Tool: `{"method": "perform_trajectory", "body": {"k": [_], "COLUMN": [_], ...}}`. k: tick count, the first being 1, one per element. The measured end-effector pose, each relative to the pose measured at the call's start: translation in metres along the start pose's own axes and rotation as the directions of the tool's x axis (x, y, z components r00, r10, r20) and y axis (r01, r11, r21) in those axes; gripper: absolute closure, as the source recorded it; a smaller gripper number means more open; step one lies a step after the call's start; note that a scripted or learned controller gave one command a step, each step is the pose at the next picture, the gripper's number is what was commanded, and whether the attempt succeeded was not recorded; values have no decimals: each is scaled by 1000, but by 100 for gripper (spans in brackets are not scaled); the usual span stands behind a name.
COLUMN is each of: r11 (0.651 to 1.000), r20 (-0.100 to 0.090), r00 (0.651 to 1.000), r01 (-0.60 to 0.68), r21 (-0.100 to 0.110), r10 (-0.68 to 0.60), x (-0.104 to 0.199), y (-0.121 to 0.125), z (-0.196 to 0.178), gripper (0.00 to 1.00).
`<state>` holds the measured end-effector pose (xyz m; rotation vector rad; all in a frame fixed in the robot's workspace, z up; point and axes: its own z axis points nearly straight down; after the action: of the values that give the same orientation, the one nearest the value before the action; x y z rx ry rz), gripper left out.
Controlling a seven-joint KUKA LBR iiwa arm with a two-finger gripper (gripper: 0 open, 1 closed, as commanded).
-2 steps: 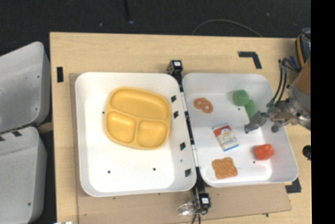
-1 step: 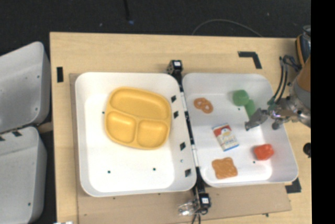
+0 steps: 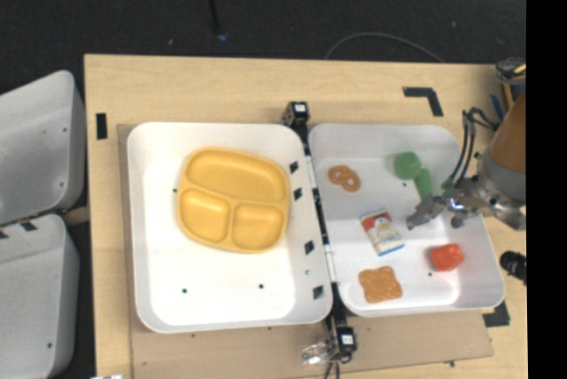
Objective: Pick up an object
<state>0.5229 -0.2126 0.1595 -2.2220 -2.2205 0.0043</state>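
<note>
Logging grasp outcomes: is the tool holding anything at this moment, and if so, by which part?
Nothing is held. The tool hangs open over bare bin floor in the right bin, between the small carton and the green object, touching neither.

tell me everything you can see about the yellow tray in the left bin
The yellow divided tray looks like moulded plastic, with rounded corners and a matte yellow-orange surface. It has three compartments: one wide section along its far side and two smaller ones side by side along its near side. It lies flat and right way up, turned slightly askew, in the upper middle of the left white bin. It rests on the bin floor, and nothing else touches it.
</note>
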Motion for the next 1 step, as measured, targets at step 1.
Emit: {"method": "perform_trajectory", "body": {"k": [1], "r11": [1000], "r20": [1], "r00": [1000], "r01": [-2], "r21": [-3], "r10": [2], "x": [-2], "y": [0], "z": [51], "gripper": [0]}}
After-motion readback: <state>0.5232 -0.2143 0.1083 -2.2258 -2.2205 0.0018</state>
